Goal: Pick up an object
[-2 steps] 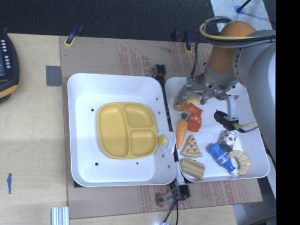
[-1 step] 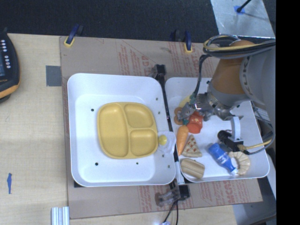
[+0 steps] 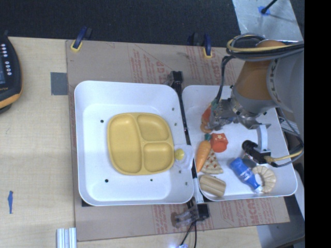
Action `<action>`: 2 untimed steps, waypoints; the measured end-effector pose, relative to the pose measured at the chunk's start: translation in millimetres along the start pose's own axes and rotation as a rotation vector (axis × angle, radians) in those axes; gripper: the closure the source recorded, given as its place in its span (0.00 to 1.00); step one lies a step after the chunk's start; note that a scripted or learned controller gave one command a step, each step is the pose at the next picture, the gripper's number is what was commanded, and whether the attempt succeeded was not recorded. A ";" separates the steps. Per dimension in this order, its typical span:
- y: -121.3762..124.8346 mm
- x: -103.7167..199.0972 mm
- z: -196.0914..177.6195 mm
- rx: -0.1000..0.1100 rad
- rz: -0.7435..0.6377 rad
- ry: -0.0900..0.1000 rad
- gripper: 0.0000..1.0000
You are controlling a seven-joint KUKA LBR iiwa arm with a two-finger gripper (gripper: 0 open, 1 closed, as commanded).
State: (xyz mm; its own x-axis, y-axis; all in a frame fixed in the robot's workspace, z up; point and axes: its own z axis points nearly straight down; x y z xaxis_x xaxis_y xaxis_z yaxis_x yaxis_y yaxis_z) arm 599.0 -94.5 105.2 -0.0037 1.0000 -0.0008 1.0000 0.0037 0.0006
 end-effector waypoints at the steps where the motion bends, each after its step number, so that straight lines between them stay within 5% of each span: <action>1: -0.2 0.0 0.6 0.000 -0.001 -0.001 0.00; 2: 19.2 -1.1 13.7 0.000 -0.002 -0.001 0.00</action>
State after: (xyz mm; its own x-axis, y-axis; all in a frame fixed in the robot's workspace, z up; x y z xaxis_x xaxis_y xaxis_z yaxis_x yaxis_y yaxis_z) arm 618.2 -95.6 91.5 -0.0061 1.0000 -0.0020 1.0000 0.0061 0.0003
